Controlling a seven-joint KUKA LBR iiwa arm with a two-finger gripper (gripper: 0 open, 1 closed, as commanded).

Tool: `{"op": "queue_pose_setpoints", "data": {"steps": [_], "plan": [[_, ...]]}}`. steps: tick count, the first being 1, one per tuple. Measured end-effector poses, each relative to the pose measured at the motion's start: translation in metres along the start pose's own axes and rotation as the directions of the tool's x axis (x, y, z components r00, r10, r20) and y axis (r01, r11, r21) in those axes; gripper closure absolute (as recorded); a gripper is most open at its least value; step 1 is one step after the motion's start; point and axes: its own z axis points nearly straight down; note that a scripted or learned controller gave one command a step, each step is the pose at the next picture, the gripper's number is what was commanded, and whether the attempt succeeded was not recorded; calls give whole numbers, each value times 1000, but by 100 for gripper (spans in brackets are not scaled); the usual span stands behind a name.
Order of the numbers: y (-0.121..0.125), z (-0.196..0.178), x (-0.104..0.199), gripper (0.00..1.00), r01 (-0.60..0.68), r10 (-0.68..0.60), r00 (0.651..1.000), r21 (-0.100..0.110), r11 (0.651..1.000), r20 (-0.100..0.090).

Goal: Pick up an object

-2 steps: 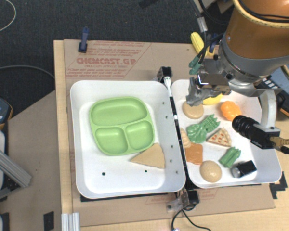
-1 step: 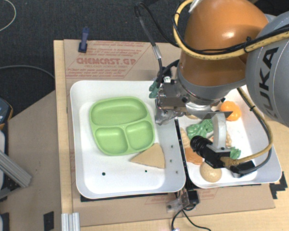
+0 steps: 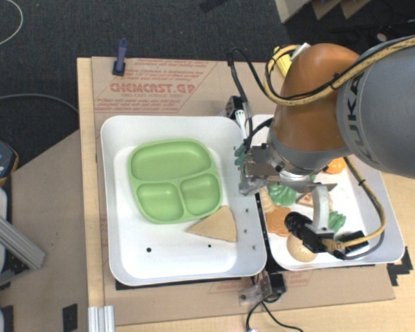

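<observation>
My gripper (image 3: 295, 189) hangs low over the right bin (image 3: 387, 244), near its left wall, with the arm's orange band and grey wrist covering most of it from above. Right under it lies a green leafy toy (image 3: 283, 194), and I cannot tell whether they touch. An orange piece (image 3: 276, 221) and a tan round piece (image 3: 301, 250) lie just in front of it. A second green piece (image 3: 336, 220) lies to the right, and an orange object (image 3: 336, 164) peeks out behind the wrist.
The left bin (image 3: 117, 206) holds a green divided plate (image 3: 174, 180) and a tan triangular wedge (image 3: 216, 225) at its front right. The wall between the bins runs just left of the gripper. Brown cardboard (image 3: 152, 85) lies under both bins.
</observation>
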Motion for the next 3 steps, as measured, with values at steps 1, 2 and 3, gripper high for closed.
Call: {"op": "queue_pose_setpoints", "data": {"steps": [1, 2, 3], "plan": [[-21, -114, -11, 100, 8, -8, 1000, -25, 1000, -7], [-21, -118, -10, 100, 9, -9, 1000, -15, 1000, -5], [-20, -128, -10, 100, 9, -9, 1000, -17, 1000, -4]]}}
